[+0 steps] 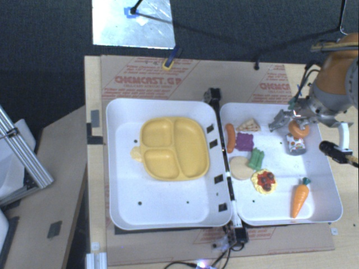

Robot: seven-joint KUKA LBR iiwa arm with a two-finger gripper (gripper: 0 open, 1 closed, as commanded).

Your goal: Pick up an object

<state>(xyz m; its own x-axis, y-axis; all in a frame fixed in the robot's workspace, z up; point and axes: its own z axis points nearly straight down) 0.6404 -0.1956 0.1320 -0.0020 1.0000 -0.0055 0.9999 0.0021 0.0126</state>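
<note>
The right bin (325, 206) holds several toy foods: a carrot (299, 199), a yellow piece with red topping (265, 181), a beige disc (241, 168), a green piece (256, 158), a purple piece (244, 142), a red-orange sausage (229, 137) and a tan wedge (248, 125). My gripper (291, 129) hangs low over the bin's far right part. An orange rounded item (300, 130) sits right at it, with a small grey-white item (295, 145) just below. The view does not settle whether either is gripped.
The left bin (120, 206) holds a yellow divided plate (171, 148). A black-clipped divider (220, 150) separates the bins. A black bar (336, 150) juts in at the right bin's right edge. Beyond the bins lies a shiny sheet (133, 15).
</note>
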